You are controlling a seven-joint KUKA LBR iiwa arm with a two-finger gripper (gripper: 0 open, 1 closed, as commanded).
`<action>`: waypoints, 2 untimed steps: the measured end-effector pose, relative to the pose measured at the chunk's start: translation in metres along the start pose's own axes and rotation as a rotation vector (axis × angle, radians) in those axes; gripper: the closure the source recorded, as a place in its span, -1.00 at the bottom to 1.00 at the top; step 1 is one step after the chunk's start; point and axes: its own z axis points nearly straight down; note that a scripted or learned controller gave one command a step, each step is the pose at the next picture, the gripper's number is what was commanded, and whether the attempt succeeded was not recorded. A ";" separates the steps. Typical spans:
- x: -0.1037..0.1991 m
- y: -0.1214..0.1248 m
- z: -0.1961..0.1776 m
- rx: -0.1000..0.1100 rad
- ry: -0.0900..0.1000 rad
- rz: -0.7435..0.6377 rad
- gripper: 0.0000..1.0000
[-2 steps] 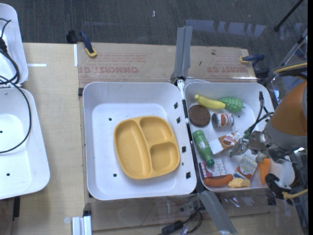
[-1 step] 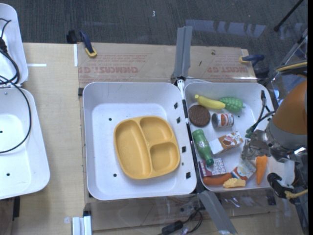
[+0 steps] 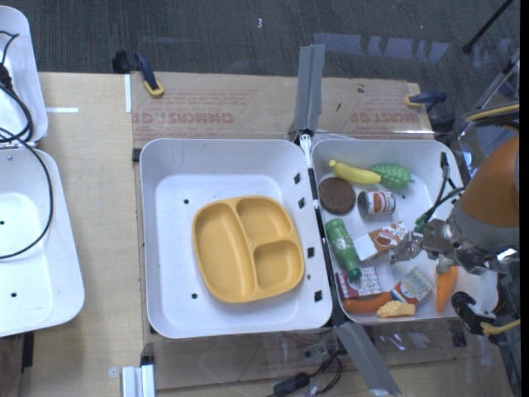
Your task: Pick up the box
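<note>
A small orange and white box (image 3: 385,236) lies in the middle of the right bin (image 3: 430,151). A flat red box (image 3: 362,281) lies nearer the front, beside a green bottle (image 3: 342,249). My gripper (image 3: 411,247) hangs low over the right bin, just right of the orange and white box and seemingly touching its edge. The grey wrist and orange band (image 3: 496,193) reach in from the right and hide the bin's right wall.
The right bin also holds a banana (image 3: 355,173), a green corn cob (image 3: 392,174), a brown disc (image 3: 336,194), a can (image 3: 378,203), a carrot (image 3: 445,287), a sausage (image 3: 364,305) and a small packet (image 3: 416,284). A yellow divided plate (image 3: 246,247) lies in the left bin (image 3: 161,222).
</note>
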 end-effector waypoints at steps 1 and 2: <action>-0.005 0.000 0.005 -0.008 0.005 -0.008 -1.00; -0.005 -0.001 0.006 -0.007 0.001 -0.046 -1.00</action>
